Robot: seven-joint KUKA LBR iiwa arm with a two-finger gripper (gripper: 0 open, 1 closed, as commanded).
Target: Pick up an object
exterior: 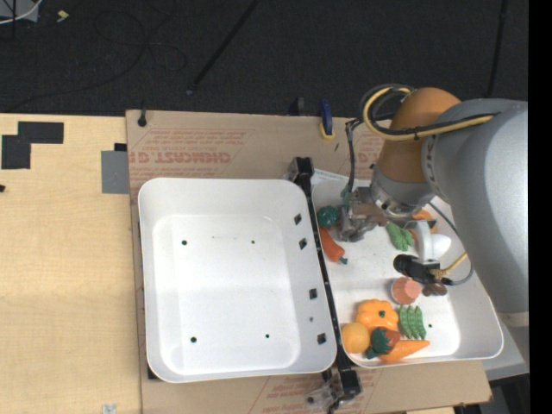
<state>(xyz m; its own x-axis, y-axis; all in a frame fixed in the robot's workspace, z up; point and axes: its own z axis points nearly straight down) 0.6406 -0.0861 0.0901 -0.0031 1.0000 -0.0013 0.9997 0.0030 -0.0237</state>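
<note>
My gripper (352, 225) hangs low over the far left part of the right bin (466, 339), under the orange-banded wrist. Just left of it lies a teal-green toy (328, 216), and a red-orange carrot-like piece (332, 247) lies below that, against the bin's left wall. A green pea pod (398, 235) lies to the gripper's right. Nothing shows between the gripper's tips.
Near the bin's front corner cluster an orange pumpkin (379, 313), a yellow lemon (354, 335), a green pod (412, 322) and an orange carrot (407, 349). A pink round piece (405, 291) and a white object (436, 247) lie mid-bin. The left bin (155, 231) stands beside it.
</note>
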